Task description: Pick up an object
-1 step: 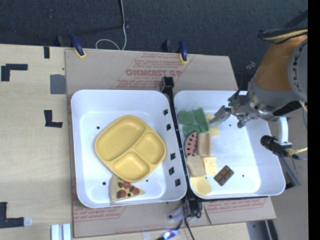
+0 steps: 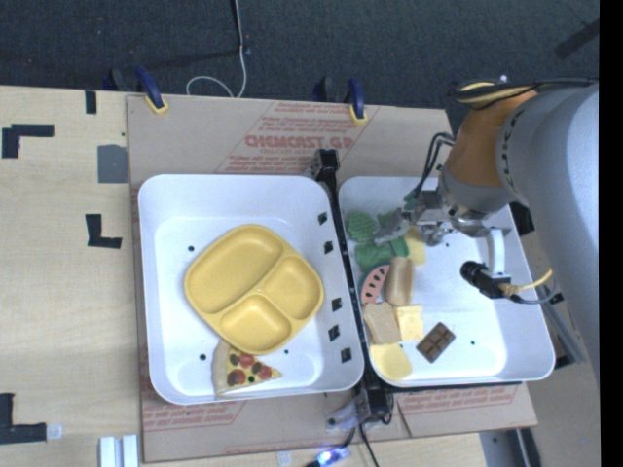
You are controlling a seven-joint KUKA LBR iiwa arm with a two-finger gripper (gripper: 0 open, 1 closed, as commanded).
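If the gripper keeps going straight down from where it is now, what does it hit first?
Most likely the green toy food pieces at the left end of the right white bin; the gripper hangs just over their right edge. Depth is unclear from this slanted view, so it could instead land on the pale yellow piece beside them.

Two shallow white plastic bins (image 2: 156, 261) on brown cardboard printed with red lettering (image 2: 292, 142). Yellow three-part plastic plate (image 2: 253, 287); pale pizza slice toy dotted red and green (image 2: 241, 368). Green ridged toy pieces (image 2: 362, 230), pink-and-green melon slice (image 2: 373, 285), brown chocolate block (image 2: 435, 341), pale yellow cheese wedges (image 2: 392, 361). Grey arm banded orange (image 2: 482, 144).
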